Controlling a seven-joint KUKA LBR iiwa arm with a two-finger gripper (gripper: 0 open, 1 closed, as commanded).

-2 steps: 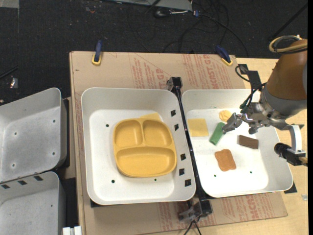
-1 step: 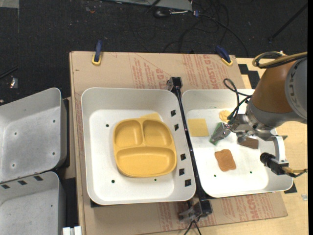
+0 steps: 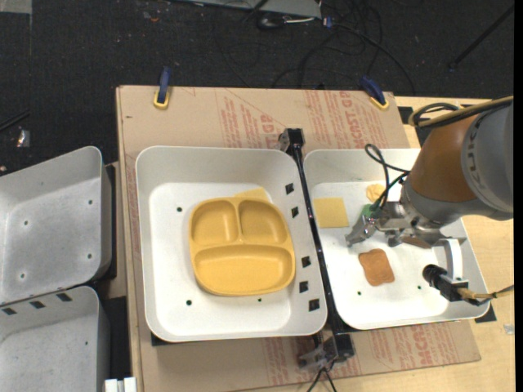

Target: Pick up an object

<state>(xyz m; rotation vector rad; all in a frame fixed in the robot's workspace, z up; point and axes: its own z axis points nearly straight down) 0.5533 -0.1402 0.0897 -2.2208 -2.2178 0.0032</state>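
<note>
Camera view from above: two shallow white plastic bins are seen side by side on a brown cardboard-covered worktop point(image 3: 245, 109). The left bin point(image 3: 159, 243) is occupied by a yellow three-compartment plastic tray point(image 3: 242, 247), lying flat near its middle. In the right bin point(image 3: 347, 305), a pale yellow square slice point(image 3: 331, 212) is spotted flat near the dividing wall, and a brown toast-like rounded slab point(image 3: 377, 266) is lying flat on the floor a little nearer the camera, apart from the slice. A small orange-yellow piece point(image 3: 374, 192) is glimpsed towards the far side of that bin, partly covered by the arm.

The grey arm with the orange band point(image 3: 458, 170) is seen reaching in from the right, low over the right bin. Its metal pincer point(image 3: 365, 231) is pointed leftward, poised just above and beside the brown slab's far edge, between that slab and the pale square slice. Nothing is seen pinched between the fingers; whether they are spread or pressed together cannot be told from this angle. A black-tipped white fitting point(image 3: 445, 272) is seen hanging from the wrist near the bin's right wall. Two clamps are fixed on the worktop's far edge, one blue-and-yellow clamp point(image 3: 163, 88) at left.
</note>
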